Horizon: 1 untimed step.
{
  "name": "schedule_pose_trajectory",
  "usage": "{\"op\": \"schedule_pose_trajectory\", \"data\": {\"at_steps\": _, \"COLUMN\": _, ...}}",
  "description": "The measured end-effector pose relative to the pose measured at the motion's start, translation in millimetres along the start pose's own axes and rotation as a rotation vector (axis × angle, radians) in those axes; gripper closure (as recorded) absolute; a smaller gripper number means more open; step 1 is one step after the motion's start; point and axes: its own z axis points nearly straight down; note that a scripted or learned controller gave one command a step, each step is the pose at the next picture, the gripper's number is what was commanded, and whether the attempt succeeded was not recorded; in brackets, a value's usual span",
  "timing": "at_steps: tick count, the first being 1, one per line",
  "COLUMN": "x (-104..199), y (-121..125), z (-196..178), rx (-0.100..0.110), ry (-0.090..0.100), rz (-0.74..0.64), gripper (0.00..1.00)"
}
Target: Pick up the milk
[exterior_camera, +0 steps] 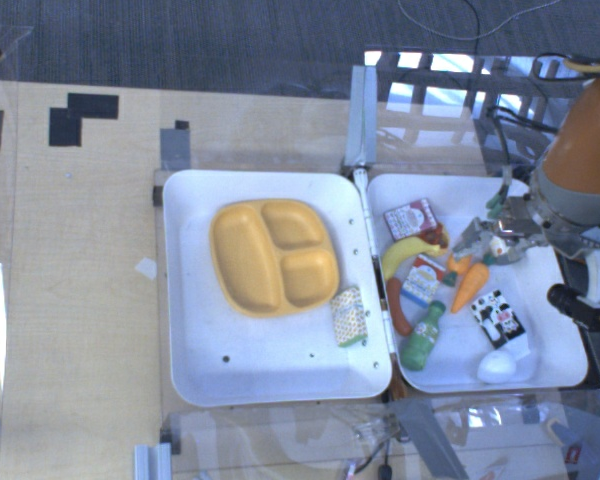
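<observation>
The claw [483, 240] hovers over the right bin [570, 368] with its fingers spread apart, gripping nothing. The milk [498, 318], a small carton with black cow spots, lies below and just right of the claw. A carrot [469, 286] lies directly beneath the claw, a banana [408, 253] to its left

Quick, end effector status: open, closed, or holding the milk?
End effector: cannot be told; it sits above the orange carrot in the right white bin, apart from the black-and-white cow-patterned milk carton.
</observation>
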Motion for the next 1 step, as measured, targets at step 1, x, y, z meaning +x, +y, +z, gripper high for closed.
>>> {"op": "schedule_pose_trajectory", "data": {"at_steps": 1, "x": -67.0, "y": -46.9, "z": 111.2, "rx": -0.008, "ry": -0.004, "rz": -0.006, "gripper": 0.00}}
